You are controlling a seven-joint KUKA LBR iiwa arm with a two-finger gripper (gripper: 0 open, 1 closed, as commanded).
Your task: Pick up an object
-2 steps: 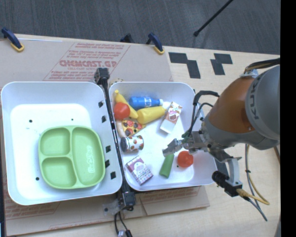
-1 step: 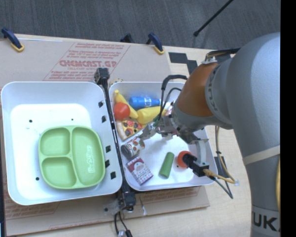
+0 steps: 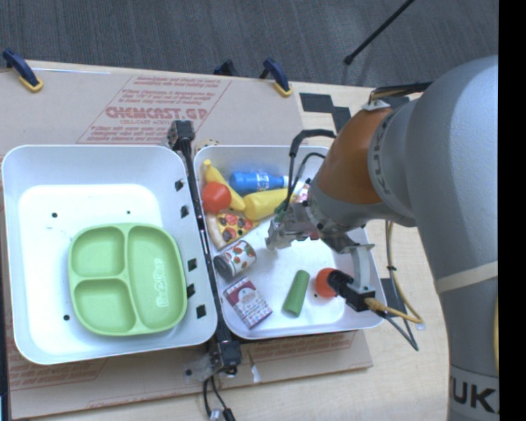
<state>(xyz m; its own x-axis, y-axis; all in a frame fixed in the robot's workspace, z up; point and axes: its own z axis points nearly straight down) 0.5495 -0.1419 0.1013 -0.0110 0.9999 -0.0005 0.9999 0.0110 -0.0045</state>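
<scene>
My gripper (image 3: 279,235) hangs low over the middle of the right bin (image 3: 272,156), under the grey arm with its orange band (image 3: 355,160). Just left of it lie a patterned flat piece (image 3: 231,227) and a small can (image 3: 238,259). A yellow toy (image 3: 261,203) and a blue bottle (image 3: 256,181) sit behind it. A red ball (image 3: 216,196) and a banana (image 3: 214,174) lie at the bin's back left. In front are a green cylinder (image 3: 294,293), a red box (image 3: 247,303) and a red-orange piece (image 3: 326,284). I see nothing held in the gripper.
The left bin (image 3: 35,226) holds a green divided plate (image 3: 127,277). Black clips (image 3: 182,133) join the two bins along their shared wall. Cables (image 3: 394,310) trail off the right bin's front right corner. The arm's body covers the bin's right side.
</scene>
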